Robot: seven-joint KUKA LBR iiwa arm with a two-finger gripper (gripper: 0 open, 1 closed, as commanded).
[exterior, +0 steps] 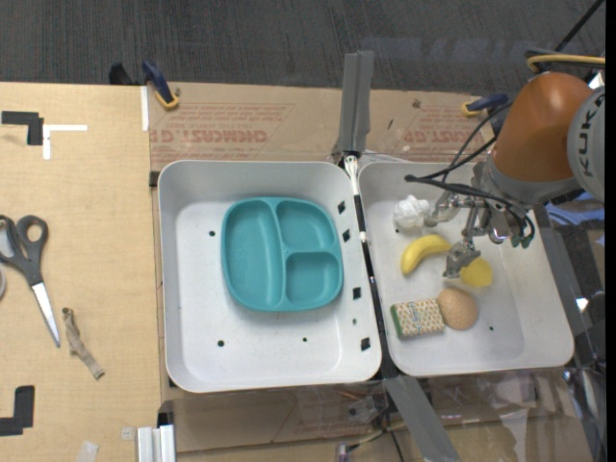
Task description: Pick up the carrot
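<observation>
- Just right of the banana (423, 253), my claw (462, 258) hangs — beside a yellow fruit (477, 275).
- Released or clenched — I cannot tell.
- Where the carrot lies, I cannot tell.

I can read little here — red print runs along the cardboard strip (250, 135) behind the bins, upside down, seemingly "CHEMICAL GUYS". On the arm (589, 147) at the right edge — white letters "KU".
</observation>
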